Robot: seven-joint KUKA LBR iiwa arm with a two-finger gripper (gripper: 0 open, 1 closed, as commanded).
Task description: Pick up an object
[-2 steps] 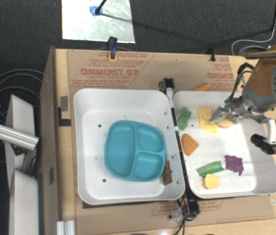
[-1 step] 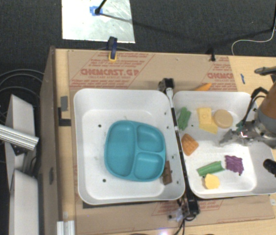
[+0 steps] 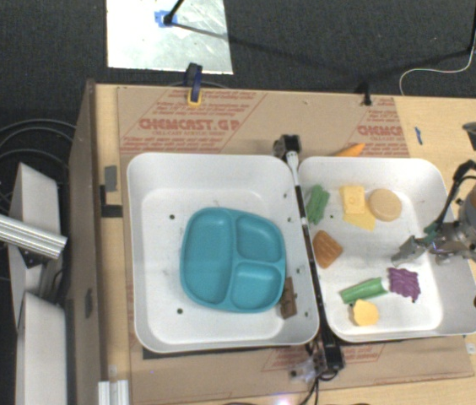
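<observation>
Tool (image 3: 413,247) near right bin (image 3: 430,174) edge — above purple toy (image 3: 404,283).

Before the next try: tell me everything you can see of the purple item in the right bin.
The purple item is a small, lumpy, dark violet piece with a ragged outline, like a toy grape bunch; it looks like plastic or rubber. It lies flat on the floor of the right bin, toward its near right part. The green piece lies just to its left, close or barely touching; I cannot tell which. The hand hovers just above it in the view, apart from it.
</observation>
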